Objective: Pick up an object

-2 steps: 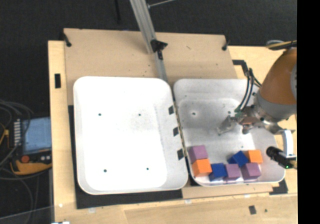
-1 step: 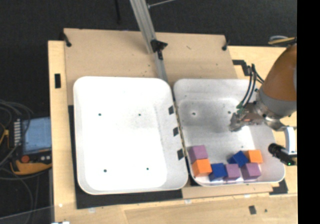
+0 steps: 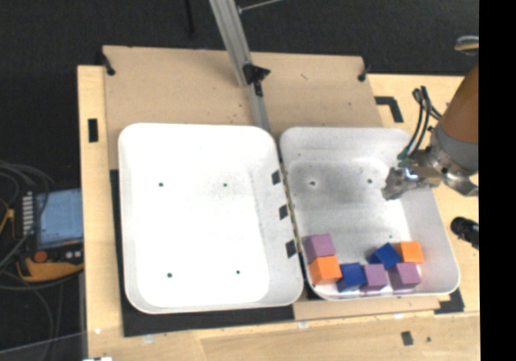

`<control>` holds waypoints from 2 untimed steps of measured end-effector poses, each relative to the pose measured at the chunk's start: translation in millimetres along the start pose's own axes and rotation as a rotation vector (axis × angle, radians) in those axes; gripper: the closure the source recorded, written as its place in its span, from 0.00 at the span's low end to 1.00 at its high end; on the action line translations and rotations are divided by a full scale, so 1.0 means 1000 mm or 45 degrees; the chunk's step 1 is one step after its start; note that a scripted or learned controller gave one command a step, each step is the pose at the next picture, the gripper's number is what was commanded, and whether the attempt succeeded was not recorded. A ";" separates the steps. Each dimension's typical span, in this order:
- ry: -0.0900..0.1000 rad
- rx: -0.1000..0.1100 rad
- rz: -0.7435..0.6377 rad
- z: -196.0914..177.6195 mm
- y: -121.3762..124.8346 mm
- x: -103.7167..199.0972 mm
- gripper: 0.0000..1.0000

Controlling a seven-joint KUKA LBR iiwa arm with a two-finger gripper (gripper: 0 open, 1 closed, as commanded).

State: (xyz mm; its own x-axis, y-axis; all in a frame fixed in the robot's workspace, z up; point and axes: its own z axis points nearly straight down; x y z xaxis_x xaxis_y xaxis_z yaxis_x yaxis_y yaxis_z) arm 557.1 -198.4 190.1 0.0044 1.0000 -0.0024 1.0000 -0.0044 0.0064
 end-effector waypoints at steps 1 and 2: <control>-0.001 -0.004 -0.010 -0.064 -0.002 -0.001 1.00; 0.000 0.005 -0.011 -0.064 -0.001 -0.002 1.00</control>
State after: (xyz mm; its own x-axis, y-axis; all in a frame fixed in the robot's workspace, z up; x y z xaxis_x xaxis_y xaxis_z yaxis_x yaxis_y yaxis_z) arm 555.8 -199.8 254.4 -0.0046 1.0000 -0.0022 1.0000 0.0046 0.0023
